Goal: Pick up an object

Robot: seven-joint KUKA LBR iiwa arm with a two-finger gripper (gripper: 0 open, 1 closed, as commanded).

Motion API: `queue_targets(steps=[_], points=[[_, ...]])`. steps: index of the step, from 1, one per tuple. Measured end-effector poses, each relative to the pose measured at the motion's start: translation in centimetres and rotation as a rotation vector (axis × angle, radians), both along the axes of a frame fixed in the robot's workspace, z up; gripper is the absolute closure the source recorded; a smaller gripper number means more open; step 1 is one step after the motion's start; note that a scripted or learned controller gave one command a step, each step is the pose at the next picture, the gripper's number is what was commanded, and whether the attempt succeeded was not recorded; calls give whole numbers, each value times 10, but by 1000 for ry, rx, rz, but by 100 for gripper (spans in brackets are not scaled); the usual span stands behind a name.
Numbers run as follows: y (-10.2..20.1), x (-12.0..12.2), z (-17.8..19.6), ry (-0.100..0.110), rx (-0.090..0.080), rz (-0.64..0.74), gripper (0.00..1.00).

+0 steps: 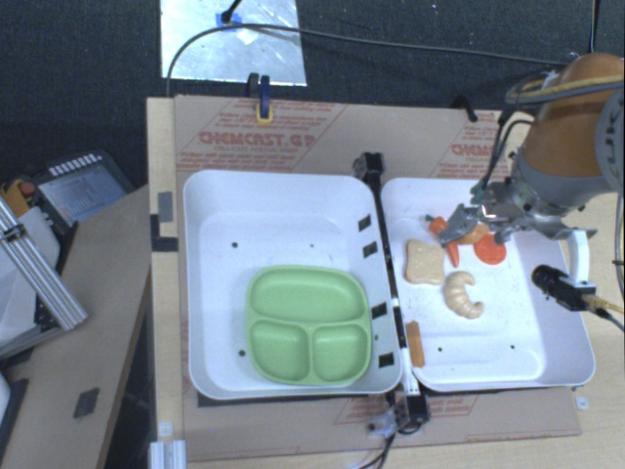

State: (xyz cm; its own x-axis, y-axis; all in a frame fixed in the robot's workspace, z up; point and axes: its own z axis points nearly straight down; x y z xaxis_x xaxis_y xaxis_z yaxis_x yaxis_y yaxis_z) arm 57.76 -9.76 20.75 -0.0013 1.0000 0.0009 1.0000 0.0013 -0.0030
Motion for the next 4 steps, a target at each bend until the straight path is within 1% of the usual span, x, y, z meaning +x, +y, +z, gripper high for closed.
queue_targets(steps=[1,2,3,4], points=[[6,-6,-59,1,1,0,0],[9,-10,-101,1,0,0,0],[8,-8,-88,-7,-1,0,100],[14,-10,-26,-11,-2,3,100]])
